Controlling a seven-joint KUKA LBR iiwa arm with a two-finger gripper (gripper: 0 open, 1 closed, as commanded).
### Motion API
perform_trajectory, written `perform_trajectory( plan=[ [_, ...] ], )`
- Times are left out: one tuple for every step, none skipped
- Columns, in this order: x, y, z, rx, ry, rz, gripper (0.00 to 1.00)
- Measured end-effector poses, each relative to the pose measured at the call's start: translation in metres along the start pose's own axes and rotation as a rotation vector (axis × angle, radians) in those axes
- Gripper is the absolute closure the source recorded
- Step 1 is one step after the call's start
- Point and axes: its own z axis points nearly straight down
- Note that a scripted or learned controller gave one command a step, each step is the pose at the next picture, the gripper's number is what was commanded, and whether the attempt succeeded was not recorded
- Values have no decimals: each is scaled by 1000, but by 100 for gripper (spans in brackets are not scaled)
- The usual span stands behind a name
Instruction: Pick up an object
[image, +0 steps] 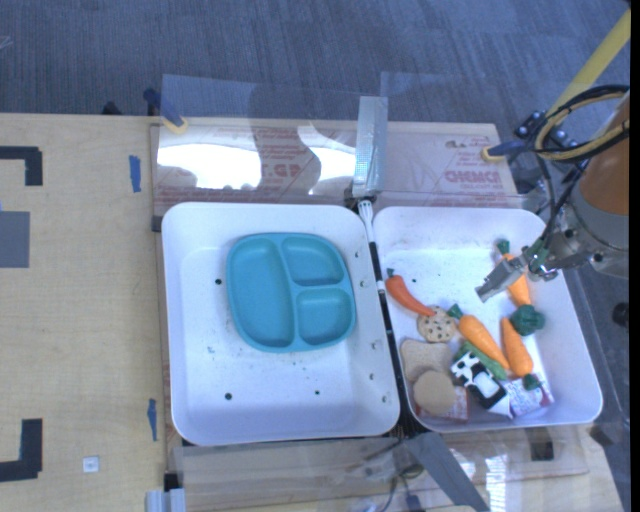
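Observation:
The right bin (440, 232) holds a heap of toy food. An orange carrot (406, 294) lies by its left wall, a second carrot (481, 339) lies in the middle, and a third (516, 347) lies beside it under a green leafy piece (526, 320). A round cookie (436, 325), tan bread slices (428, 372) and a black-and-white cow toy (475, 375) sit toward the front. My gripper (512, 274) hangs low over the bin's right side, right at a small orange carrot (521, 291) with a green top. I cannot tell whether it touches that carrot.
The left bin (195, 330) carries a teal divided plate (290, 292). A white and pink packet (526, 398) lies in the right bin's front corner. Yellow and black cables (570, 110) hang at the upper right above the arm.

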Motion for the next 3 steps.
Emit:
perform_trajectory(
  plan=[
    [4, -17, 147, 3, 3, -217, 0],
    [5, -14, 136, -3, 3, -216, 100],
    [35, 86, 51, 5, 6, 8, 100]
  ],
)
